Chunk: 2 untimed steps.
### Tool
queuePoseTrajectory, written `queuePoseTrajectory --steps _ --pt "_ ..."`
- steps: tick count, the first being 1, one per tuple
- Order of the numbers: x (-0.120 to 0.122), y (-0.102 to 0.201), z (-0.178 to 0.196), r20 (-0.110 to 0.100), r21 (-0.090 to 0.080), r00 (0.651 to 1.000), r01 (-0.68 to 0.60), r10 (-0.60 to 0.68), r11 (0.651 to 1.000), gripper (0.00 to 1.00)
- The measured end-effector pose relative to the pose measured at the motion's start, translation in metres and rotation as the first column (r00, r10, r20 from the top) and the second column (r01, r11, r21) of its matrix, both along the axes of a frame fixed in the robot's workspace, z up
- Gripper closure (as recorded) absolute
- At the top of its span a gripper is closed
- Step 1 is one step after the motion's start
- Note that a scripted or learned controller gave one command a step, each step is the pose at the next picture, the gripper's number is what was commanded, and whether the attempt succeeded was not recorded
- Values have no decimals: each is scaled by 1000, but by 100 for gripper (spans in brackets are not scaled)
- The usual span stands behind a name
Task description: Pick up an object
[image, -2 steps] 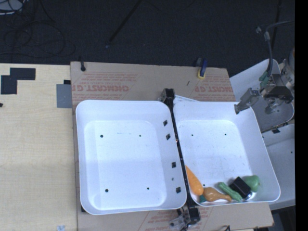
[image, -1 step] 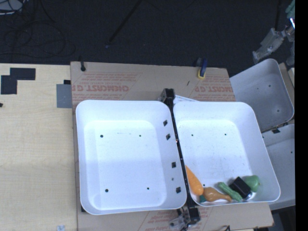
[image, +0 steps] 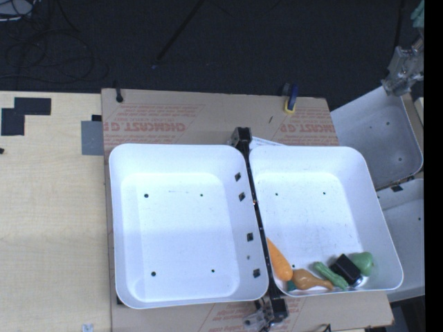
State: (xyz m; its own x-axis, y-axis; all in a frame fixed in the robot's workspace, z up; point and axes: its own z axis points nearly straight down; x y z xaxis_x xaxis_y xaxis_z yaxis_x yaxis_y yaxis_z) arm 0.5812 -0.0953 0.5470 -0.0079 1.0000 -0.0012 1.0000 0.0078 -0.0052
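Note:
Several small objects lie bunched in the near corner of the right bin (image: 360,168). An orange carrot-shaped piece (image: 277,259) leans along the bin's left wall. Beside it is a tan-orange lump (image: 309,279), then a long green piece (image: 330,275), a black block (image: 345,269) and a round green object (image: 363,261). They touch or overlap one another. The grey end of the arm, with the gripper (image: 403,69), sits at the view's upper right edge, outside the bins and far from the objects.
The left bin (image: 121,185) stands beside the right one, joined by a black divider with clips (image: 249,206). Both rest on a cardboard sheet (image: 208,120). A grey metal plate (image: 387,130) lies right of the bins. A blue-and-yellow clamp (image: 291,97) sits on the cardboard's far edge.

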Motion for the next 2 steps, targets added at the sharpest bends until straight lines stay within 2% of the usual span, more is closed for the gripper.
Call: queuePoseTrajectory --steps 2 --pt "-51 -74 -10 1 1 1000 11 -11 1000 100"
